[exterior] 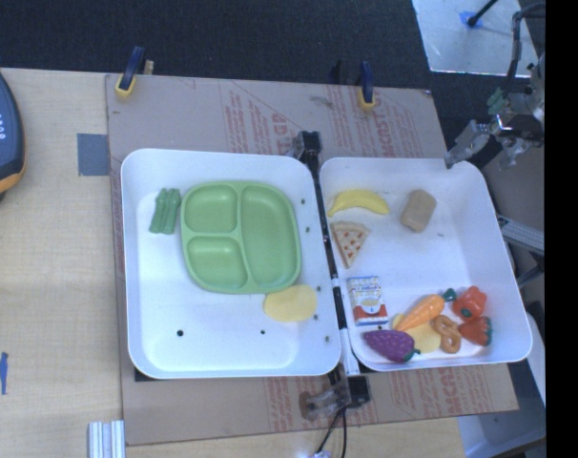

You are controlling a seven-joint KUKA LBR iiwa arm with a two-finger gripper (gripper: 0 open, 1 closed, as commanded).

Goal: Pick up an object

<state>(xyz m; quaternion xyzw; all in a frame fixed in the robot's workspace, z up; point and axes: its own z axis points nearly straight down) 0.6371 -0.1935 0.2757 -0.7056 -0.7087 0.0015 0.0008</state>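
Gripper [482, 141] sits at the far right corner of the right bin [499, 246], just outside or over its rim, well above the toys. Nothing is between its fingers. Whether they are spread or closed, I cannot tell; the tip is small and blurred against the dark floor.

No object is named by the task, so any toy counts. The candidates lie in the right bin:
- brown block [418, 210], nearest the gripper, down and toward the left of view from it, standing alone on bare white floor;
- banana [359, 201], further left, long axis roughly across the bin;
- pizza slice [349, 242], by the divider wall;
- small carton [365, 300];
- carrot [421, 312], grapes [390, 343] and red peppers [470, 303], bunched in the near corner, touching or nearly so.

Left bin [146, 256] holds a green divided plate [241, 237], green beans [164, 210] and a yellow piece [290, 303], all well apart from the arm.

Judgement: the block is the short reach, with clear room on every side. The near-corner cluster is the crowded option, likely to snag neighbours.
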